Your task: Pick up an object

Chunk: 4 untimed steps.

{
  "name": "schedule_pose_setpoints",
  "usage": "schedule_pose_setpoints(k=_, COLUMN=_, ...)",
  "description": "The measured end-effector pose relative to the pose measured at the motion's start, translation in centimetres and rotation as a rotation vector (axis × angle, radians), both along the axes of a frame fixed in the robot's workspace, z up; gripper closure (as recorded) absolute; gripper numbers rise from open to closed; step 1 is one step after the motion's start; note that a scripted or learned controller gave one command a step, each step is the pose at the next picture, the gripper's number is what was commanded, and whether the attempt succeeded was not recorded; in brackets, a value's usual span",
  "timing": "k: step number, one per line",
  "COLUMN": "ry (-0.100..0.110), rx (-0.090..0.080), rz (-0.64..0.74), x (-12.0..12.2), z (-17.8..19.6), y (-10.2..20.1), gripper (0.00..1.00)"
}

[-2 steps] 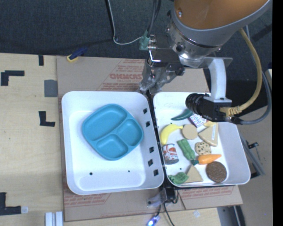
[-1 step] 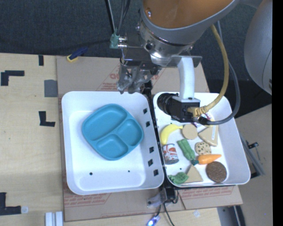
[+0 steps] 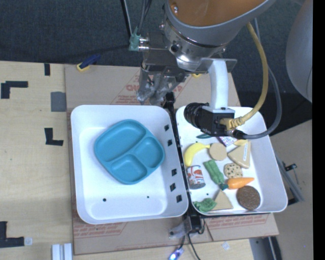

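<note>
Toy food crowds the right bin (image 3: 271, 167): a banana (image 3: 194, 151), a small can (image 3: 196, 176), a carrot (image 3: 239, 182), a round brown cookie (image 3: 249, 197). A blue divided plate (image 3: 129, 151) lies in the left bin (image 3: 84, 167). The end effector (image 3: 156, 92) hangs above the bins' far edge; whether it is wide or narrow, I cannot tell.

You've got two white bins: the left bin (image 3: 84, 152) has a plain blue divided plate (image 3: 129, 151). The right bin (image 3: 271, 177) has a yellow banana (image 3: 194, 151), orange carrot (image 3: 239, 182), green pea pod (image 3: 214, 171), brown round cookie (image 3: 249, 197), tan chip-speckled cookie (image 3: 232, 170) and a red-and-white can (image 3: 195, 176). Arm band (image 3: 213, 12) is orange.
</note>
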<state>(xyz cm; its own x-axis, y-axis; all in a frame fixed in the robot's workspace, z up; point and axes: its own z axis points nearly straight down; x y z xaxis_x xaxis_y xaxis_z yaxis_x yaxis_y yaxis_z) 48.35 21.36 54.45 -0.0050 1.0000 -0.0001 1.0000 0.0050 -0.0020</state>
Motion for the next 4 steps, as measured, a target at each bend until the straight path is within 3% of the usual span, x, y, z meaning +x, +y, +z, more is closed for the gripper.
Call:
schedule_pose_setpoints(k=1, ry=0.018, rx=-0.008, rz=-0.008, x=-0.2, z=-18.1, y=-5.0, gripper=1.0)
schedule_pose_setpoints(k=2, ry=0.015, rx=-0.006, rz=-0.011, x=-0.2, z=-30.7, y=-10.4, gripper=1.0)
schedule_pose_setpoints(k=3, ry=-0.007, rx=0.003, rz=0.002, x=3.9, z=-24.0, y=-4.5, gripper=1.0)
schedule_pose_setpoints(k=4, ry=-0.001, rx=0.0, rz=-0.005, x=-0.1, z=-21.4, y=-7.5, gripper=1.0)
